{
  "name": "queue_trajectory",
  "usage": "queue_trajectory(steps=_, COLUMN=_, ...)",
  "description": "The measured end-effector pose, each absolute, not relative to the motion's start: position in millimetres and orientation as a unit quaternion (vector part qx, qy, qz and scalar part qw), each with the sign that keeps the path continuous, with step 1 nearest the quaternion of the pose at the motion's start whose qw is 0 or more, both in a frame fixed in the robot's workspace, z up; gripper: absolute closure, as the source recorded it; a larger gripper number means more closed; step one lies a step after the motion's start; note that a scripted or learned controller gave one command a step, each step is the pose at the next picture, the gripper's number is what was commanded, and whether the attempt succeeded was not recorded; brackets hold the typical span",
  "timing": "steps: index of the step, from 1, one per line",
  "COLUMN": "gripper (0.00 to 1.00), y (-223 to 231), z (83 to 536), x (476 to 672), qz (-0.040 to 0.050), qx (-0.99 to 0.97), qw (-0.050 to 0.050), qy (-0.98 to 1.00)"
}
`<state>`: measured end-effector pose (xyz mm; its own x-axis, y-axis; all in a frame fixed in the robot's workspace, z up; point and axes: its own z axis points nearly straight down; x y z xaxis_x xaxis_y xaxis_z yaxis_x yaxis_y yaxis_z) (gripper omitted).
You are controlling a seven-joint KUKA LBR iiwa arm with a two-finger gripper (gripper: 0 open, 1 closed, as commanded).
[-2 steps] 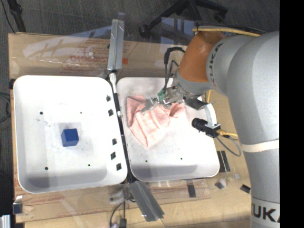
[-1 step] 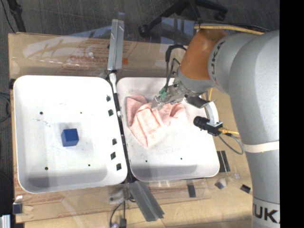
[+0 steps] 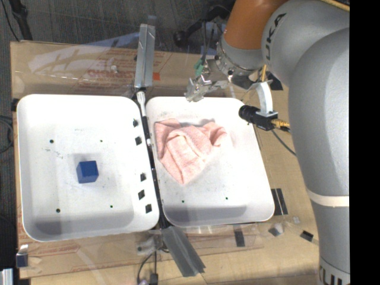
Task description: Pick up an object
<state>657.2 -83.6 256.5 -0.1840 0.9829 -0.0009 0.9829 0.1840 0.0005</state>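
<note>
Jaws first: from my seat I cannot tell whether they stand wide or narrow, because the gripper is a small tangle of metal and wire at the far rim of the right bin, too blurred to read, and I see nothing caught in it. Starting from the near edge of the bench, I see brown board, with a grey bar lying at a slant just in front of the spot where the two bins meet. Past that, the left bin holds a small blue cube, sitting flat on the floor of the bin toward its near left part, well apart from the walls. Black clips run along the seam between the bins. In the right bin a pink cloth lies crumpled, spread from the left wall toward the middle, its bulk in the far half of that bin; it rests on the floor, untouched. The gripper hangs just beyond the cloth's far edge, above the bin's far rim, apart from the fabric. Behind it the wrist rises into the orange band, and the grey arm fills the right side of my view. A long grey upright strip stands at the far end of the seam.
</note>
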Motion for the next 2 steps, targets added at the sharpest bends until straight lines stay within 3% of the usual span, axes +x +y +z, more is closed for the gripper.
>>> queue_trajectory(steps=1, gripper=1.00, y=-116, z=355, x=624.0, qz=-0.0001, qx=0.604, qw=0.001, qy=0.797)
queue_trajectory(steps=2, gripper=1.00, y=-170, z=258, x=627.6, qz=-0.0014, qx=0.592, qw=-0.002, qy=0.806)
